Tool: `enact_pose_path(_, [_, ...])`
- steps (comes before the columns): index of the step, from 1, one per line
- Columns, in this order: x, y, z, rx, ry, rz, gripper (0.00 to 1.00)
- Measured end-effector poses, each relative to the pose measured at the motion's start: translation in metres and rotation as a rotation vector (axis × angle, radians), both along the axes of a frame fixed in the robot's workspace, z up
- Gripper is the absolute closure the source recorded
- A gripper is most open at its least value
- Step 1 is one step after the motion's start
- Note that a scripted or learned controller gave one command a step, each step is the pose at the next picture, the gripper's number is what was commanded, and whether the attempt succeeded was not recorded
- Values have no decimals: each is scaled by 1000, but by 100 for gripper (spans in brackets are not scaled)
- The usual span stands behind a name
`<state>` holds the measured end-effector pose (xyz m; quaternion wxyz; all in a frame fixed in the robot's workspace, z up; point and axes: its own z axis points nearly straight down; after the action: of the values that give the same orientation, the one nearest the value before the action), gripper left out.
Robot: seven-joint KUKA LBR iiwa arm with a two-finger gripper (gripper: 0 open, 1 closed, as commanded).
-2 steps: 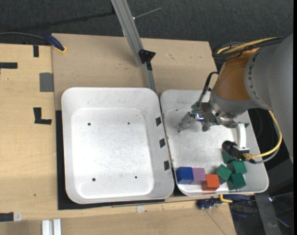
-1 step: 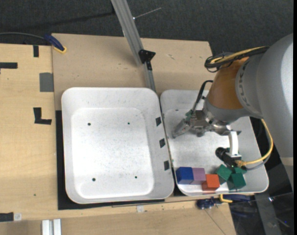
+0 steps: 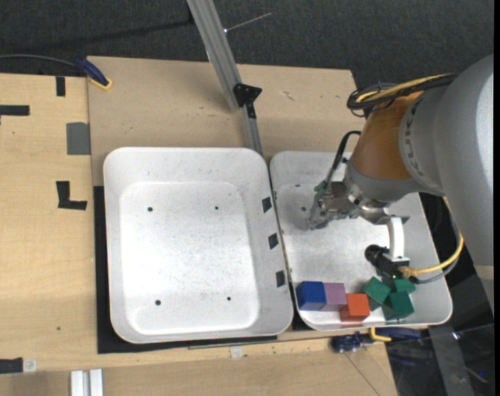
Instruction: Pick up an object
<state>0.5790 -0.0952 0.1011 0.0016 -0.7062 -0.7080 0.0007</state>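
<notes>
My gripper [image 3: 319, 214] hangs low over the upper middle of the right bin [image 3: 299, 172], at the end of the grey arm with its orange band. Nothing shows between its fingers. Several small blocks lie along the right bin's near edge: a blue block [image 3: 311, 294], a purple block [image 3: 335, 293], an orange block [image 3: 356, 305] and green blocks [image 3: 392, 297]. The blocks sit well below and to the right of the gripper, apart from it.
The left bin [image 3: 184, 242] sits beside the right one, with small black clips on the shared rim. A metal pole [image 3: 221, 52] slants across the bench behind the bins. A yellow cable [image 3: 436, 266] loops by the right bin's edge.
</notes>
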Motion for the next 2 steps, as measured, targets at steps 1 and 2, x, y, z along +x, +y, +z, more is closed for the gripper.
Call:
enact_pose_path(1, [-3, 6, 45, -1, -6, -1, 100])
enact_pose_path(2, [-3, 2, 107, -2, -9, -1, 100])
